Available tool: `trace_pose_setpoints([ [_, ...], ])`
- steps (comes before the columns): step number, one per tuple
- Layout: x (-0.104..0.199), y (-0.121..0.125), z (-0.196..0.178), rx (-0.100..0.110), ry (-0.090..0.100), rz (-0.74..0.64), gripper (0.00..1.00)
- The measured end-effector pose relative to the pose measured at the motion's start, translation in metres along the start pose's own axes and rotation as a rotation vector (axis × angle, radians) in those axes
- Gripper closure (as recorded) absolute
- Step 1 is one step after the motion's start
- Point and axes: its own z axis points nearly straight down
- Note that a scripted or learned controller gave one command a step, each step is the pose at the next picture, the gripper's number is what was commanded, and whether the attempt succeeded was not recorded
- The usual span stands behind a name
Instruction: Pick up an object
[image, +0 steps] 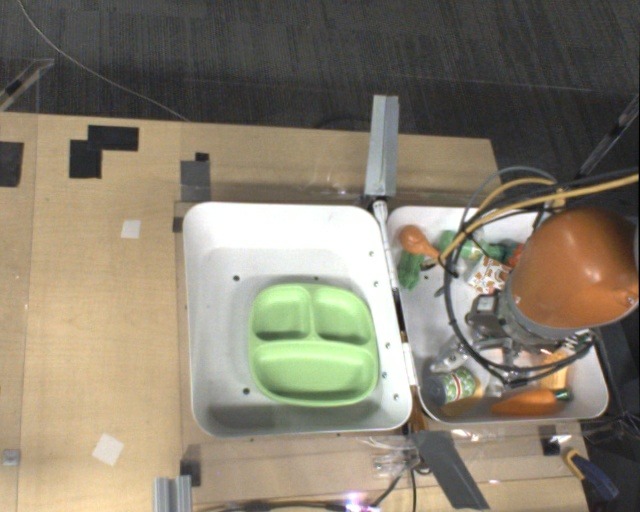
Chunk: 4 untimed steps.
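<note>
The arm's orange band hangs over the right bin and hides most of what lies in it. The gripper reaches down among cables near the bin's middle. Around it lie an orange piece and a green piece at the back left, a small can with a green and red label at the front, and an orange carrot-like object along the front wall. A printed packet peeks out beside the band.
The left bin holds a green divided plate with three compartments. A grey metal bar stands behind the divide between the bins. Black cables loop over the right bin's back.
</note>
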Motion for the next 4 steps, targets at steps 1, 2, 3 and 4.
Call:
trace_pose_setpoints([
  [1,0.016,-0.076,0.022,-0.001,0.001,0.056,0.00],
  [2,0.012,-0.078,0.009,0.006,-0.006,0.058,1.00],
  [3,-0.007,-0.113,-0.091,0.007,-0.002,0.258,1.00],
  [4,-0.044,-0.166,-0.144,0.005,-0.004,0.317,1.00],
])
